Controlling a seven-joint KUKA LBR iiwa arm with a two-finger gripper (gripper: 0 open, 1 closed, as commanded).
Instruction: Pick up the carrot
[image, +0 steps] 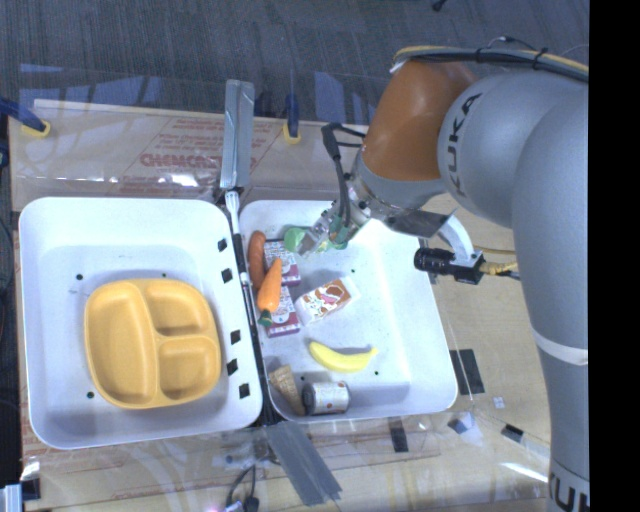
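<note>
So first off the readable stuff: we can make out "KUKA" in dark letters running down the grey arm (500, 130), right next to its orange band. There's also red mirrored print on the clear plastic sheet (150, 150) behind the bins, but it's backwards and too faint for us to read. The small snack packet (326, 299) has a red and white label with some picture on it, and its text is too tiny.

Now the bins. The left bin (50, 300) has a yellow divided tray (152, 341) sitting in it, three compartments.

The right bin (420, 340) is the busy one. The carrot (270, 285) lies near the bin's left wall, around 9 o'clock from the bin's middle, tip pointing to 12 and the green stub at 6. It's resting on a dark flat packet (288, 300). Just beside it at 11 o'clock is a reddish sausage-like piece (257, 255). A banana (342, 356) lies toward 6 o'clock, and a small can (326, 397) on its side plus a brownish cone-shaped thing (284, 380) sit at the front edge.

The gripper (335, 232) hangs at the bin's 12 o'clock end, right by a green object (296, 239). We honestly can't tell how its jaws stand.
</note>
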